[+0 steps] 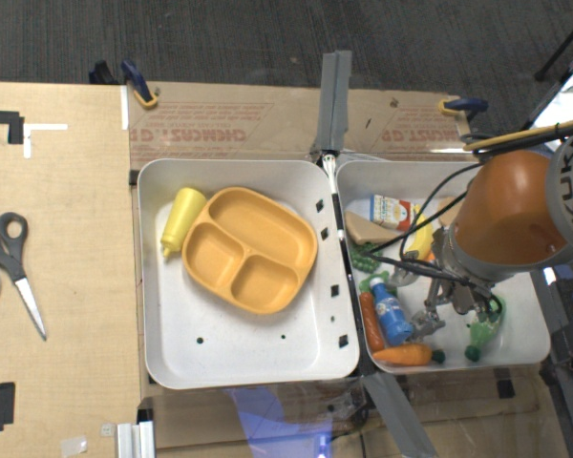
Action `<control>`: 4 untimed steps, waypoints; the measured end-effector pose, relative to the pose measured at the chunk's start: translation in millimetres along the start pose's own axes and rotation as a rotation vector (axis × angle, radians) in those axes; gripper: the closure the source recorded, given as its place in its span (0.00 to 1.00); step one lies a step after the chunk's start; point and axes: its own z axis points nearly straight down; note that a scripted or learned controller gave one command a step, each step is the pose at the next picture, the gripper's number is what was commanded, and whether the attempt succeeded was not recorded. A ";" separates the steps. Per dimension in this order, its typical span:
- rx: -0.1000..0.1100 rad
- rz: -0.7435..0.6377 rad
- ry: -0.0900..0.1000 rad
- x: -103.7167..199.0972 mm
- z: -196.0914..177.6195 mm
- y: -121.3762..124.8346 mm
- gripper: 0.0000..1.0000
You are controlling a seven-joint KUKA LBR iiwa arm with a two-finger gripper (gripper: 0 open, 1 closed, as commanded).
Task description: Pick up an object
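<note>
Gripper: the two-finger gripper [437, 315] hangs low in the right shallow white bin [525, 351], under the orange wrist band; whether its fingers are spread or closed I cannot tell, and nothing is visibly held.
Likeliest target: the small blue plastic bottle with a white label [390, 315], lying just beside the gripper on its left in the camera view, amid the clutter.
Long axis: the bottle runs roughly from the bin's far side toward the near rim, slightly slanted.
Neighbours: an orange carrot-shaped toy [401, 355] lies just below the gripper by the near rim; a green toy piece [481, 337] sits to its right.
Other bin: the left shallow white bin [172, 351] holds a yellow divided plastic plate [248, 251] and a yellow squeeze bottle [180, 219], well apart from the gripper.
Judgement: a short shift leftward would centre it over the bottle.
</note>
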 end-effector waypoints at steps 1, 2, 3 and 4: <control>-0.001 0.188 0.011 -82.7 3.2 -17.7 0.00; 0.000 0.185 0.005 -84.6 -7.1 -17.1 1.00; -0.002 0.230 0.011 -108.6 -96.0 37.0 1.00; -0.003 0.174 0.010 -159.2 -129.8 75.0 1.00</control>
